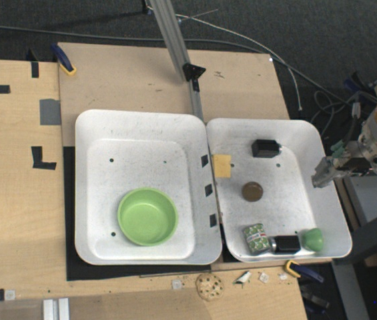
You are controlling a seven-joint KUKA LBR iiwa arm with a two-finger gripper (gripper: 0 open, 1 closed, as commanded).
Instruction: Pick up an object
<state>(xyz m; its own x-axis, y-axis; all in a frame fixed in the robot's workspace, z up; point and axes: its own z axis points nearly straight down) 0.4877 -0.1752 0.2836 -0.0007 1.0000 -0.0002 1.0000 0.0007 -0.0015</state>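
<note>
The right bin [295, 135] holds several small objects. A black block [265, 148] lies near the back, a tan square block [222, 166] leans at the left wall, and a brown round disc [253, 192] rests in the middle. Along the front lie a green patterned packet [256, 239], a black oblong piece [285, 245] and a green ball [313, 239]. My gripper [324, 173] hangs at the bin's right rim, apart from all of these, with the arm coming in from the right edge.
The left bin [101, 145] holds a green bowl [147, 217]. A slanted metal pole [175, 39] comes down from the top to the gap between the bins. A cookie-like disc [207, 286] and small scraps lie on the bench in front.
</note>
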